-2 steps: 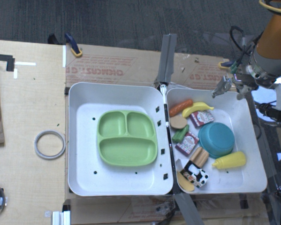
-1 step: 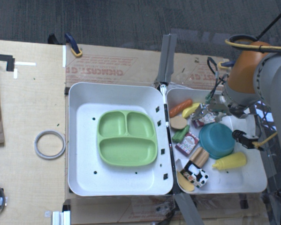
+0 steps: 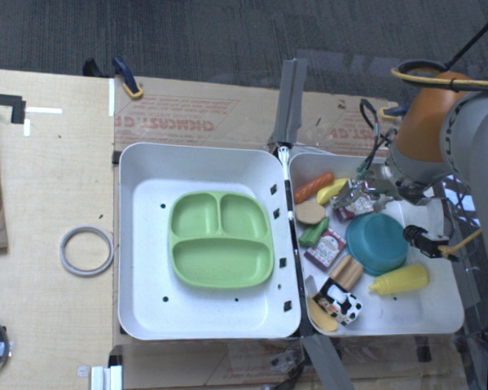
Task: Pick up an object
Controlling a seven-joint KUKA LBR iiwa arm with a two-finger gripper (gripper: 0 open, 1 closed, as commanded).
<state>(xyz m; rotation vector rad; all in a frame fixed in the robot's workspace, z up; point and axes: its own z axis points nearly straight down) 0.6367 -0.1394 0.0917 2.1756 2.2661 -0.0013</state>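
The gripper (image 3: 360, 190) hangs low over the back of the right bin (image 3: 433, 318), just above the small items near a yellow piece (image 3: 332, 190) and an orange carrot (image 3: 313, 185); whether its fingers are open or closed cannot be told. A teal bowl (image 3: 377, 243) sits beside it, a yellow bottle (image 3: 399, 280) in front. The left bin (image 3: 135, 250) holds a green divided plate (image 3: 221, 239)

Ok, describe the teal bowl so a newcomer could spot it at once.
Start at the right bin, the crowded one beside the bin that holds the green divided plate. The teal bowl sits near its middle, just below the gripper and above the yellow squeeze bottle. It is the only blue-green thing there, round and larger than the toys around it.
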